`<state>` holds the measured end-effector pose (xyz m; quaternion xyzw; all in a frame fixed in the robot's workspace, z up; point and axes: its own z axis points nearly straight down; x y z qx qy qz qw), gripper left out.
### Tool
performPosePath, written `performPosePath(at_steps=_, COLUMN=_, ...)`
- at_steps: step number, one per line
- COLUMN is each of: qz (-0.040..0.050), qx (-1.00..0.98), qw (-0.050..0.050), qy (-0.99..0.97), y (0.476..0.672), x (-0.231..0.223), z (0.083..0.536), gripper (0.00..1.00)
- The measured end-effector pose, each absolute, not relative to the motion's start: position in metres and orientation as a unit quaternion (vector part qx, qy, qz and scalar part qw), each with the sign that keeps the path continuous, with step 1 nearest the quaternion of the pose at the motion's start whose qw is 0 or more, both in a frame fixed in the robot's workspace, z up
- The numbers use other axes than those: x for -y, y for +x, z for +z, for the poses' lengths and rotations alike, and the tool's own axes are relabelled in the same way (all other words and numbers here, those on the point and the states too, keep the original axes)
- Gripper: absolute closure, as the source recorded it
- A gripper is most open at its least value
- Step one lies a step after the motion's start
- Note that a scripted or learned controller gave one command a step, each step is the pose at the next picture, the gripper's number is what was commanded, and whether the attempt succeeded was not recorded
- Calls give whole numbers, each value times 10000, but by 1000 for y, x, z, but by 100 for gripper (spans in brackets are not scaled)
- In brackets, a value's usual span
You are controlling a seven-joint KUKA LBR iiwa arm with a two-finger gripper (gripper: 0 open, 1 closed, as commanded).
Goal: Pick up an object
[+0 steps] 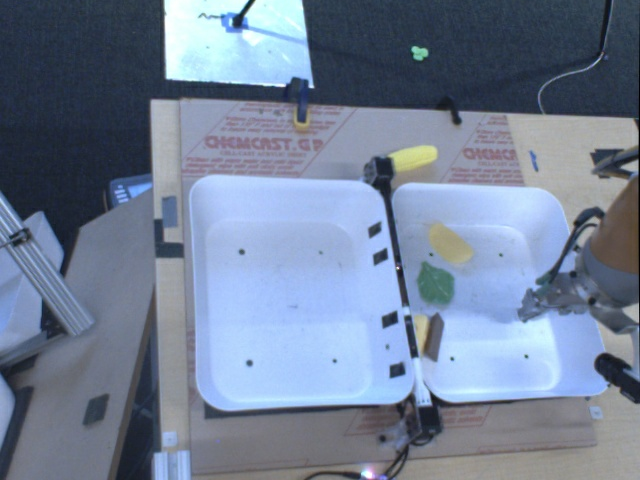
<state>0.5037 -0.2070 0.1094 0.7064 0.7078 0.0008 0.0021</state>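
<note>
Gripper (540, 304) over right bin (520, 206), jaw state unclear, green leaf-shaped piece (436, 283) well to its left, yellow piece (450, 245) just above that, "CHEMCAST GP" printed on board (262, 140) behind bins

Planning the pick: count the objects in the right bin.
3. Yellow piece near the back, green piece just below it, brown-and-yellow block against the left wall. None seem hidden.
</note>
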Motion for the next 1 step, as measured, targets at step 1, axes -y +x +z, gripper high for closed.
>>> performPosePath(at_steps=1, qz=14, qx=-7080, qw=33, qy=7062, y=505, x=207, z=120, gripper=100)
